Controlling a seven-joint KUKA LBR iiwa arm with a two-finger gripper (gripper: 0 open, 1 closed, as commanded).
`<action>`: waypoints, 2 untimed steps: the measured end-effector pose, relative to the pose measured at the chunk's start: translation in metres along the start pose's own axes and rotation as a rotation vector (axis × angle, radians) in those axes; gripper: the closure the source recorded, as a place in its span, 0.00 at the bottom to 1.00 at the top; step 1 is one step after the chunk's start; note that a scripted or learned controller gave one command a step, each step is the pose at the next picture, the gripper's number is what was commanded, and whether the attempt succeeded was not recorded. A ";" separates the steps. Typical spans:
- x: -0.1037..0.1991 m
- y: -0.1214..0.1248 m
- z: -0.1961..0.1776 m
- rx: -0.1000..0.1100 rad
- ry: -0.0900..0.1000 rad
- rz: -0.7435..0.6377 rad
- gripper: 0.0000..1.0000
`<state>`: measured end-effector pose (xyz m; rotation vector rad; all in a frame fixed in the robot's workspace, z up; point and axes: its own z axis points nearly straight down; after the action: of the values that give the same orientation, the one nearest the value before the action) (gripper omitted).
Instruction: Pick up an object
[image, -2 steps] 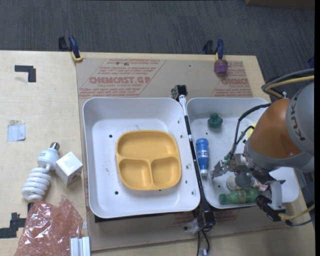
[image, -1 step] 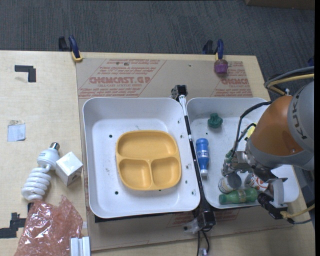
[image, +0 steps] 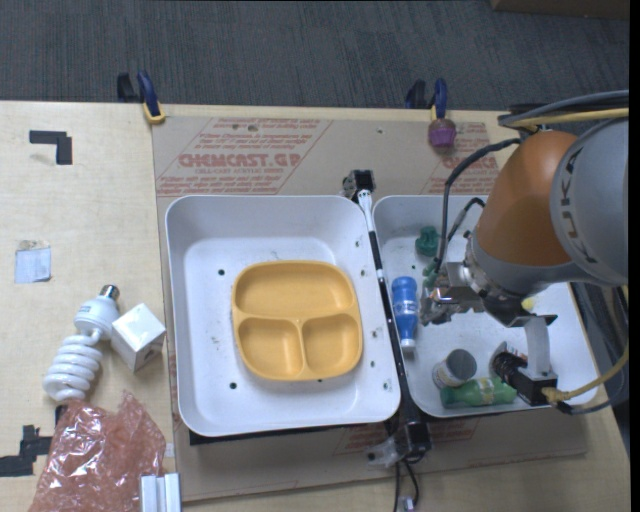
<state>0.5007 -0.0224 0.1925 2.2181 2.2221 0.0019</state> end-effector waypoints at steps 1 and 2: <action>-0.069 -0.009 0.000 0.001 -0.001 0.000 1.00; -0.081 -0.007 0.010 0.003 0.000 0.003 1.00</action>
<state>0.4939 -0.1033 0.1826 2.2223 2.2203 -0.0010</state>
